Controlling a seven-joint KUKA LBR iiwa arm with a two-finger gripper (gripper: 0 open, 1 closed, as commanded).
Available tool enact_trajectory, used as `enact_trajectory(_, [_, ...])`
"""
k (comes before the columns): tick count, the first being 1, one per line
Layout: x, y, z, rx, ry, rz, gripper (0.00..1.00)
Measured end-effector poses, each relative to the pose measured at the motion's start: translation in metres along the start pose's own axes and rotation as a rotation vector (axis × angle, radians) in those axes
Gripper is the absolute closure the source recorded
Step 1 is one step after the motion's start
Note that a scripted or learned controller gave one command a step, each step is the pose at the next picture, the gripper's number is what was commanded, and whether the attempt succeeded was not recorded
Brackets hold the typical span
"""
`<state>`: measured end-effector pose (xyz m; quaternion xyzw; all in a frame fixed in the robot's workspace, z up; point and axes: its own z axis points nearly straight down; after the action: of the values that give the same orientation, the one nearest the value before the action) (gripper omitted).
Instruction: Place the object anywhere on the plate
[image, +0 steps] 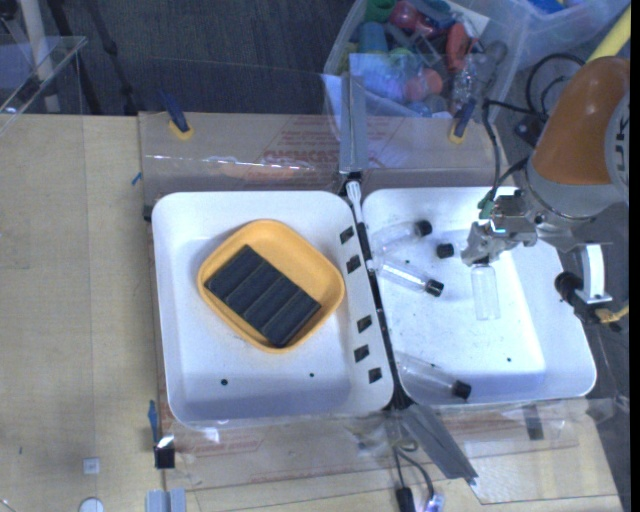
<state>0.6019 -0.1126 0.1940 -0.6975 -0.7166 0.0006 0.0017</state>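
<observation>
Claw (484, 243) over right bin (560, 350), clear vial (485, 292) lying just below it; grip state unreadable.

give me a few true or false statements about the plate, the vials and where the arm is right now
1. The yellow plate sits in the left bin. True.
2. A dark ridged block lies on the plate. True.
3. A clear vial lies on the plate. False: the vials, such as the black-capped one and another by the near wall, all lie in the right bin.
4. The gripper hangs over the left bin. False: it is over the right bin, just above an uncapped-looking clear vial.
5. The two bins stand side by side, touching along a shared divider. True.
</observation>
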Motion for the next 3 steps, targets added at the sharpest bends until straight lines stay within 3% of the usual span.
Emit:
enact_trajectory(1, [0.046,0.027,0.01,-0.005,-0.002,-0.12,1.0])
enact_trajectory(2, [0.088,0.05,-0.008,-0.007,-0.003,-0.221,1.0])
enact_trajectory(3, [0.145,0.013,0.0,-0.001,-0.001,-0.309,1.0])
